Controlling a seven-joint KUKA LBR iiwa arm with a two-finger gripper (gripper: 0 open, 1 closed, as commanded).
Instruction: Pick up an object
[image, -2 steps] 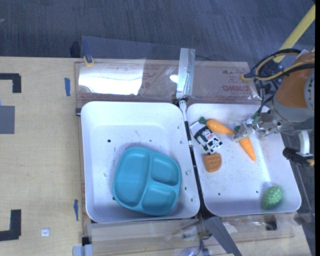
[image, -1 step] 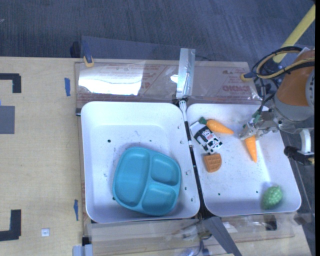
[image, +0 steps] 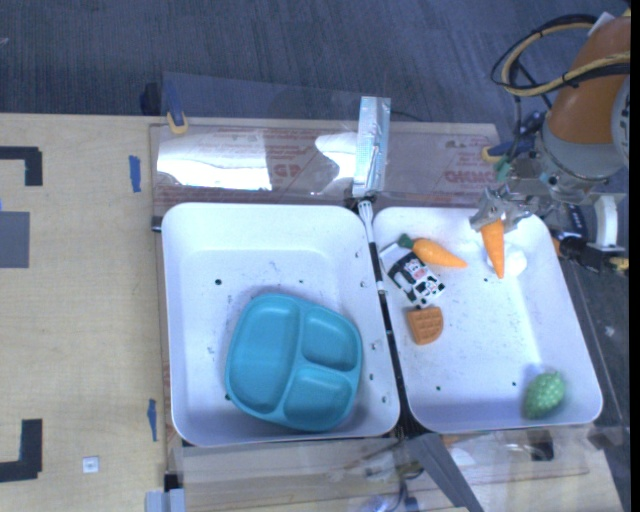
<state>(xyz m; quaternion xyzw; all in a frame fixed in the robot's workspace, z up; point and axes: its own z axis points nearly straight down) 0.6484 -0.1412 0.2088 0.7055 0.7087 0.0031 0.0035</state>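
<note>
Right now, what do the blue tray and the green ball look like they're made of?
Blue tray: likely moulded plastic, smooth with a soft sheen and rounded compartments. Green ball: speckled, matte surface, perhaps foam or rubbery plastic; too small to be sure.

Right bin (image: 575, 330) middle lies open between waffle (image: 426, 325) and green ball (image: 544, 394).

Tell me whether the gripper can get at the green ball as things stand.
Probably yes. The green ball lies alone in the right bin's near corner, nothing on it. But the gripper holds a carrot at the far edge and would need to release it.
</note>
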